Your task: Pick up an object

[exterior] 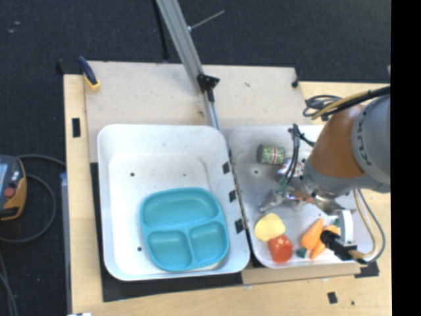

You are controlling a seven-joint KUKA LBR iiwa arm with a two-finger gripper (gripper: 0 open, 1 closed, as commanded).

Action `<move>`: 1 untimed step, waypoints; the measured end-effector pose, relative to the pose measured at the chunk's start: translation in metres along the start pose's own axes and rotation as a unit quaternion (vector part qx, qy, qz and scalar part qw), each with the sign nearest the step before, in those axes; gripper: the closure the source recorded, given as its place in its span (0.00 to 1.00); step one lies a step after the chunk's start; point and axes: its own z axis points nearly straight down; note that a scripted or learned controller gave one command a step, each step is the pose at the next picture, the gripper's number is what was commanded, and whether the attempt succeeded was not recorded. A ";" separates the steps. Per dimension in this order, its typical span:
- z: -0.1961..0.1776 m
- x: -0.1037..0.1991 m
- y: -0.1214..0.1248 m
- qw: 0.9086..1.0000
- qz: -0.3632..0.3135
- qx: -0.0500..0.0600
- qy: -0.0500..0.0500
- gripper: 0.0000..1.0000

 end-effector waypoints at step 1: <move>-0.013 0.000 0.001 1.000 0.002 -0.002 0.001 1.00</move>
